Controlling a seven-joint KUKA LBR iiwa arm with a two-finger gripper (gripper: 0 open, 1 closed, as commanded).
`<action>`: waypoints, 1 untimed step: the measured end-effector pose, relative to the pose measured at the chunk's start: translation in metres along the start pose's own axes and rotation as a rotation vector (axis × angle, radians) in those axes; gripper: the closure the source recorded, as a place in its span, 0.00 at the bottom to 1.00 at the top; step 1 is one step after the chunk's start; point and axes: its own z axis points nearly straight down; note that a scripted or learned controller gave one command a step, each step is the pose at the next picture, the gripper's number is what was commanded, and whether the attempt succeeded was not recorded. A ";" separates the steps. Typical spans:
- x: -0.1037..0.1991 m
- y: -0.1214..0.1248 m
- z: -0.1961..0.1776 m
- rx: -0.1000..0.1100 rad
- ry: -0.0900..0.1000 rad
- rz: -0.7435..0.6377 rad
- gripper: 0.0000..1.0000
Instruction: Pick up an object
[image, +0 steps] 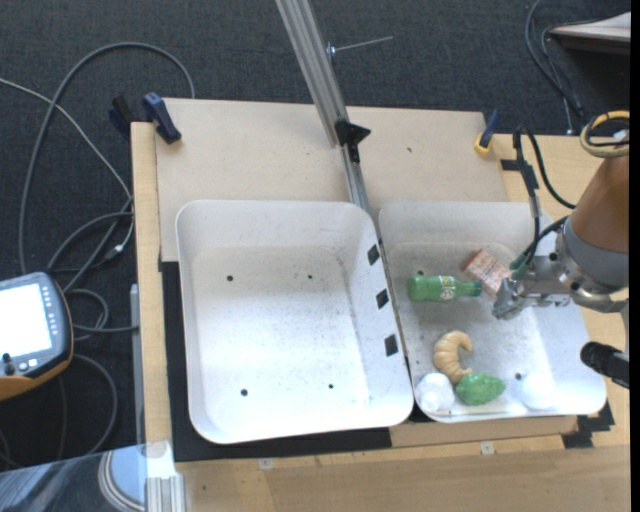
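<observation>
End effector (507, 300): you are hovering it low in the right bin (560, 345), just beside the green bottle's (443, 289) cap end — grip state hidden.
Green bottle: lying flat, ungrasped.
Progress: nothing is lifting yet — grasp and raise are remaining.

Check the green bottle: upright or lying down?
Lying down. The green bottle rests on its side on the right bin floor, cap pointing right.
</observation>
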 end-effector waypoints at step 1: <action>0.052 0.011 0.005 0.005 0.004 -0.004 1.00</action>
